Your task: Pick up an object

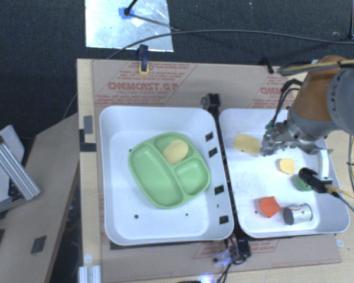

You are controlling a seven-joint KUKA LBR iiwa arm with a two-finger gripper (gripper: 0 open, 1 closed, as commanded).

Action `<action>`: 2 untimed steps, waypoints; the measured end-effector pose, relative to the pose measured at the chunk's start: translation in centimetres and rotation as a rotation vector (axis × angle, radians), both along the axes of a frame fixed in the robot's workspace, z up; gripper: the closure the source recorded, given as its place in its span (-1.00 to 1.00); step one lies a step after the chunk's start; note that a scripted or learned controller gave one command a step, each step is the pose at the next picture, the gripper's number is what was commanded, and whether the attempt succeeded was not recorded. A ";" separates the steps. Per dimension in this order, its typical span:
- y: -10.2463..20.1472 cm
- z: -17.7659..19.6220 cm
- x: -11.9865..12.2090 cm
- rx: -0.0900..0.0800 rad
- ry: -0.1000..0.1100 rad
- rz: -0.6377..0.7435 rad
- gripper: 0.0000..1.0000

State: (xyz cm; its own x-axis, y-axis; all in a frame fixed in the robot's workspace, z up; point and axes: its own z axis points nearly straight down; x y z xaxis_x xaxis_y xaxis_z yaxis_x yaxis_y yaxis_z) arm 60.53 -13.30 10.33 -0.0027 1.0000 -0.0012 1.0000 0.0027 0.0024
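The gripper (270, 146) hangs low over the right bin (248, 217), its tip just beside a flat yellow piece (246, 143) whose long axis runs left-right; finger state cannot be told. The piece lies near the bin's left wall, open floor below it. "CHEMCAST GP" is printed on the board (143, 87) behind.

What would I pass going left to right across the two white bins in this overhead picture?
Green divided plate holding a yellow piece → flat yellow item → orange block → small yellow piece → silver can. The gripper hovers by the flat yellow item.
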 end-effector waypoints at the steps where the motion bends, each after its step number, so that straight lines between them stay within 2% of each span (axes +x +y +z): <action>1: 0.7 5.3 0.9 0.000 -0.005 0.003 1.00; 2: 0.7 10.8 1.1 0.000 -0.005 0.003 1.00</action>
State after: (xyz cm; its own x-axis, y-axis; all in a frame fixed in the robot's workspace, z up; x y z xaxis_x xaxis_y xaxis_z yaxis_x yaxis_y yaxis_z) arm 61.66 -12.60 21.12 -0.0059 1.0000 -0.0014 1.0000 0.0059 0.0075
